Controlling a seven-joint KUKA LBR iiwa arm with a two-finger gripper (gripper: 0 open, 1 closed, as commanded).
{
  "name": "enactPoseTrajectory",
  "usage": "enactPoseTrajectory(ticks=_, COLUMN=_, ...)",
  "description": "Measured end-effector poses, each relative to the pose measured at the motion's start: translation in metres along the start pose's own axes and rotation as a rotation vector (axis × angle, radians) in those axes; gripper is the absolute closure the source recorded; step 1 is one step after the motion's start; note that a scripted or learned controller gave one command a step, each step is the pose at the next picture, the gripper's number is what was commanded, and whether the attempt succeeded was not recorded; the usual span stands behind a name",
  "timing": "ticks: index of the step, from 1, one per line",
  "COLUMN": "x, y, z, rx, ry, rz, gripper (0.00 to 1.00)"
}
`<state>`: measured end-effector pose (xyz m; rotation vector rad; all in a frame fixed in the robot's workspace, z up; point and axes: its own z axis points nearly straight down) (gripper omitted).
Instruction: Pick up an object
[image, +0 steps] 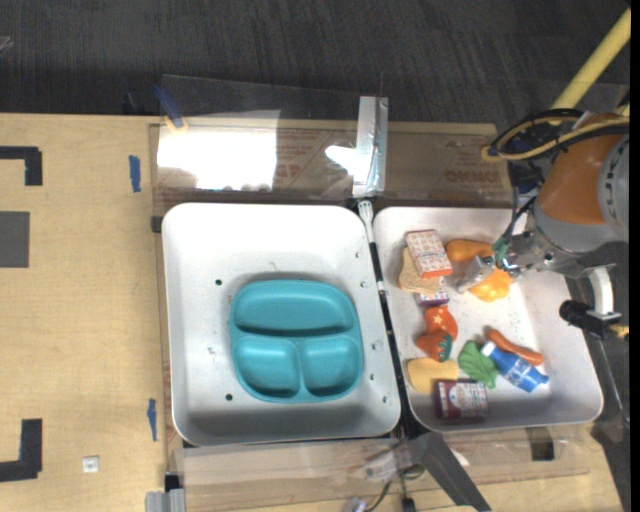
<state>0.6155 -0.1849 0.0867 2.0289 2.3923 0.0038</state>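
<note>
My gripper is low in the upper part of the right bin, reaching in from the right. It sits among the toys there, between an orange piece on its left and a yellow-orange piece just below it, and looks to be touching or nearly touching both. A pink and white box lies on a tan slab further left. No object is visibly lifted.
Lower in the right bin lie a red pepper, a green toy, a blue and white bottle, an orange sausage shape, a yellow piece and a dark red can. The left bin holds a teal divided plate.
</note>
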Motion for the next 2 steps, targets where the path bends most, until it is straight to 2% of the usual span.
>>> enactPoseTrajectory(ticks=1, x=-0.001, y=0.002, z=-0.014, rx=-0.007, ry=-0.003, rz=-0.001, gripper=1.0)
enactPoseTrajectory(ticks=2, x=0.056, y=0.043, z=-0.102, rx=-0.008, ry=0.0, rz=-0.055, gripper=1.0)
